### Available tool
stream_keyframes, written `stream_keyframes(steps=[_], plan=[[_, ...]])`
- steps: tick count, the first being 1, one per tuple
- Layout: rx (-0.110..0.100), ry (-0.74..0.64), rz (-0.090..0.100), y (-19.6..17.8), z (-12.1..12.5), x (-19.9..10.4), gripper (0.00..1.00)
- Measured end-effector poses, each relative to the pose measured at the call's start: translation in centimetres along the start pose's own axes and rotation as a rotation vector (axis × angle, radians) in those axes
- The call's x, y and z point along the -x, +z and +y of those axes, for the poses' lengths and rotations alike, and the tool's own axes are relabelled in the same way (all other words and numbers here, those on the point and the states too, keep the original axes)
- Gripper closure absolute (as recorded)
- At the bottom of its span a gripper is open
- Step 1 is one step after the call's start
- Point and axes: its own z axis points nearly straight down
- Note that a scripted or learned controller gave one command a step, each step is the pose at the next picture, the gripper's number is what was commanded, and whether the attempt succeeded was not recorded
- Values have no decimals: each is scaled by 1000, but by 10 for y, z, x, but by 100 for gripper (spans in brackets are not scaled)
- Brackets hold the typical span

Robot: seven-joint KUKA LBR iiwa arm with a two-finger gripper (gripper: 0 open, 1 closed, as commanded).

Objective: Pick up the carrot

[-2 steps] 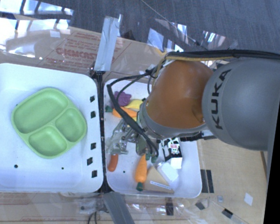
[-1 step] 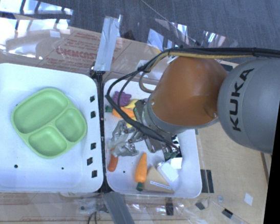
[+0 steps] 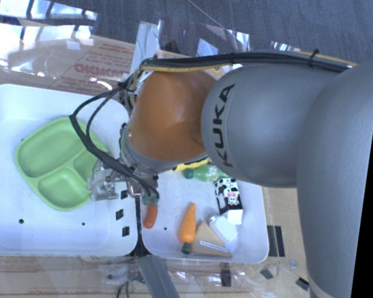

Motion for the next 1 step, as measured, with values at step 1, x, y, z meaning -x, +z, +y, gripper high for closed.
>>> stream_keyframes(steps=[1], plan=[[-3, -409, -4, -1, -96, -10, 100]])
